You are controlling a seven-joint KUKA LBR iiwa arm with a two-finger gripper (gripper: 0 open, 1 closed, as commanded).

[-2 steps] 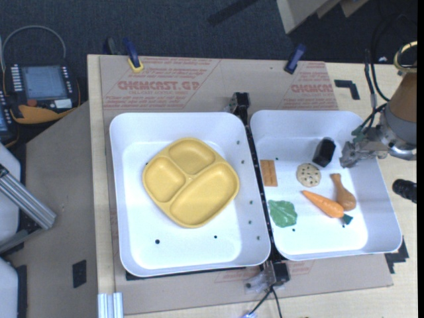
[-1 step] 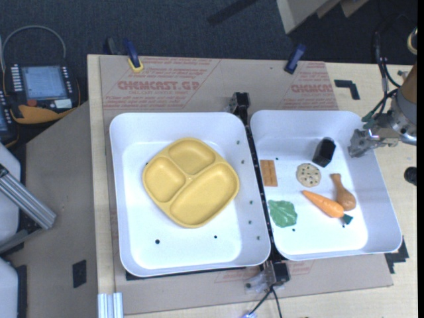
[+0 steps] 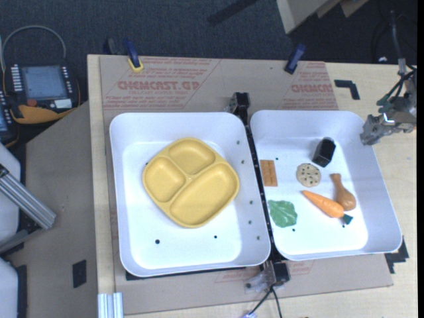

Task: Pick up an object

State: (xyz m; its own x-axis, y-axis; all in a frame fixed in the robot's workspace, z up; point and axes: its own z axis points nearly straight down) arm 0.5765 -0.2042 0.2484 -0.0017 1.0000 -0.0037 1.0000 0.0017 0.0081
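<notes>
The end effector (image 3: 379,128), grip state impossible to tell, hangs at the right bin (image 3: 377,240)'s far edge, so approach remains: descending onto the black block (image 3: 324,151) seems likely.

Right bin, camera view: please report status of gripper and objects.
Gripper at the right white bin's far right rim, holding nothing. Orange toy carrot, round speckled cookie, small black block lying loose. Nothing blocking.

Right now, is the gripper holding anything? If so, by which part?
Nothing is held. The gripper sits at the right bin's far-right rim, apart from the carrot, drumstick and cookie.
</notes>
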